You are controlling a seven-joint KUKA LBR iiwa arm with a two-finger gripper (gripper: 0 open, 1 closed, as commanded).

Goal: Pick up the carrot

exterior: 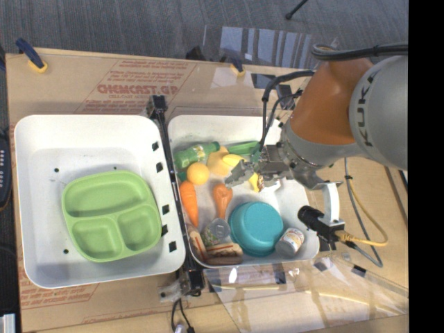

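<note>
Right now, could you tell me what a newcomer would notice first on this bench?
The big grey and orange arm reaches in from the right over the right bin, which is crowded with toy food. A teal bowl and an orange carrot stand out there. The left bin holds a green divided plate.

Carrot (pixel 189 201) in the right bin
Orange, tapered, lying flat along the bin's left wall, its length running from near a yellow round fruit down toward the bin's front corner
</note>
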